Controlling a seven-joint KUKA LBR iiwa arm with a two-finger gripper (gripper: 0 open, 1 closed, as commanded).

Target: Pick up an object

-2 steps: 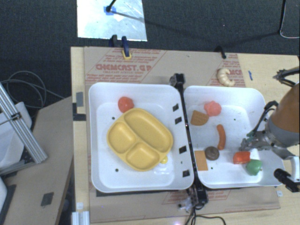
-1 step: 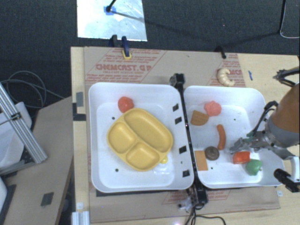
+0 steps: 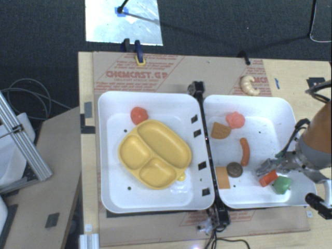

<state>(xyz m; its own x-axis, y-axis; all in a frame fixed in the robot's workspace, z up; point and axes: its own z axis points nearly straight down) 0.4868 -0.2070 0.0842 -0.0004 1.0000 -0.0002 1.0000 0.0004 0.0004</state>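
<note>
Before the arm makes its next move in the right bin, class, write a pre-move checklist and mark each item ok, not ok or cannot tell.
1. Gripper is over the right bin: ok.
2. A target lies close: the red-orange piece sits just below the gripper, the green piece beside it: ok.
3. Something is gripped: cannot tell.
4. The sausage and brown disc lie apart from the gripper: ok.
5. The yellow divided tray is in the left bin, away from the arm: ok.
</note>
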